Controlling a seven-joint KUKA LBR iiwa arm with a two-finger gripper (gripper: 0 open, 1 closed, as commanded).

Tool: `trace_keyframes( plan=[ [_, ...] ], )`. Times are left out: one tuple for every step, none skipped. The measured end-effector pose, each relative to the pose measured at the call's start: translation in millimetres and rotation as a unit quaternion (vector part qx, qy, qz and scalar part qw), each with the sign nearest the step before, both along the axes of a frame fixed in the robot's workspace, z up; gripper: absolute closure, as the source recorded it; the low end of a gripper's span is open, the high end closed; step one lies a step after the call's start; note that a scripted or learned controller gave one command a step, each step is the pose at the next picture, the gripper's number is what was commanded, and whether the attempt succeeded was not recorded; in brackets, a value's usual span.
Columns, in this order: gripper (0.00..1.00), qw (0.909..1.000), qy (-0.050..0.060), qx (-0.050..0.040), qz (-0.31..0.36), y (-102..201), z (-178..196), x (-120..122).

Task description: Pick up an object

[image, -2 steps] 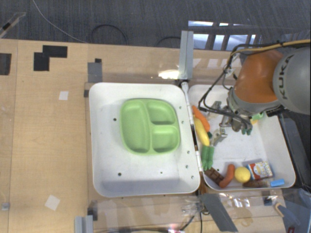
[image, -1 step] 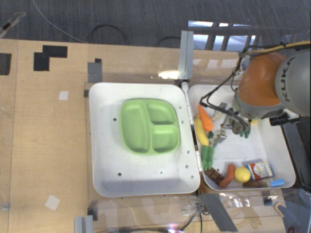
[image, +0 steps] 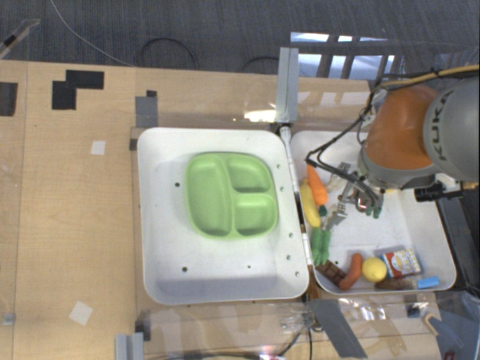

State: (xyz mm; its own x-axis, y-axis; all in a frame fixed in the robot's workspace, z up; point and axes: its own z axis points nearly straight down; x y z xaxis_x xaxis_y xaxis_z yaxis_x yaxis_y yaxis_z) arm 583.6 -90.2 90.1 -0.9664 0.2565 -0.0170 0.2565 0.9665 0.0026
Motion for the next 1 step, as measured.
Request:
trace_keyframes(
  plan=[
    [1.00,1.0000,-0.008,-0.0017,0.004,0.3,15.0,4.7]
  ],
)
